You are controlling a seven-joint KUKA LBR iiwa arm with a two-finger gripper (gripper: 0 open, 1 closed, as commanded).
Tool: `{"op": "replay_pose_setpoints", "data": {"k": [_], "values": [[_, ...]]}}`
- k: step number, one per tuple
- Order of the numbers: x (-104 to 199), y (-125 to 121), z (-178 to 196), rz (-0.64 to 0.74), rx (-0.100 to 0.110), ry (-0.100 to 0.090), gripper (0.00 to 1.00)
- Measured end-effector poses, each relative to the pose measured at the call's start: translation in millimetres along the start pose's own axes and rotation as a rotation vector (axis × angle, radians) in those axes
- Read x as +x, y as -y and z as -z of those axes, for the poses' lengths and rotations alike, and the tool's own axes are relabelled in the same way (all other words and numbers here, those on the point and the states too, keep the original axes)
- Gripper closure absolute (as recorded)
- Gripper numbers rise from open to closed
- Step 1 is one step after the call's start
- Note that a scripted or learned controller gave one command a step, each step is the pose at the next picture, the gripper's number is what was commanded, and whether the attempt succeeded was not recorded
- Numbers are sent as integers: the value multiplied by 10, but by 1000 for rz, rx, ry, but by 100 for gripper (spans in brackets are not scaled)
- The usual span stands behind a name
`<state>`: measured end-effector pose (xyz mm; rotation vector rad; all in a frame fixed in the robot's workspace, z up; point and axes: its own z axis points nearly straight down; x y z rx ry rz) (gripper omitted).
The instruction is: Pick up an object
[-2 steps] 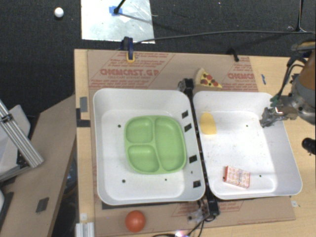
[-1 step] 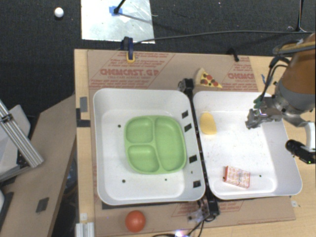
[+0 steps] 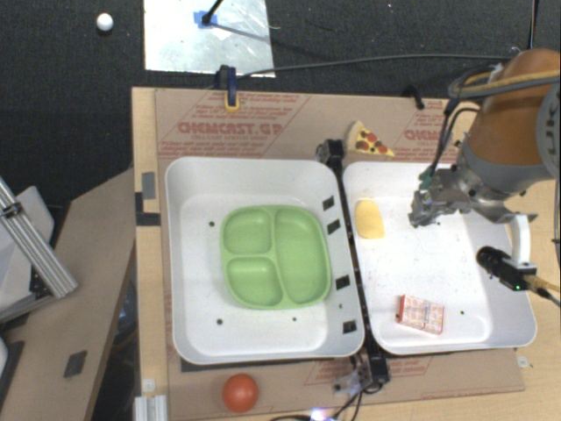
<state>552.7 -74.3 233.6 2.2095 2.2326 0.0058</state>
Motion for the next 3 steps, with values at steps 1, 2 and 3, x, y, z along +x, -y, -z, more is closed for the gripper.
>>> {"op": "replay_pose_setpoints", "data": {"k": [1,2,3], "values": [[512,25,89,0,0,0,100],[1038,10,141,0,2,0,100],[1633,111,95,0,2,-1,100]]}}
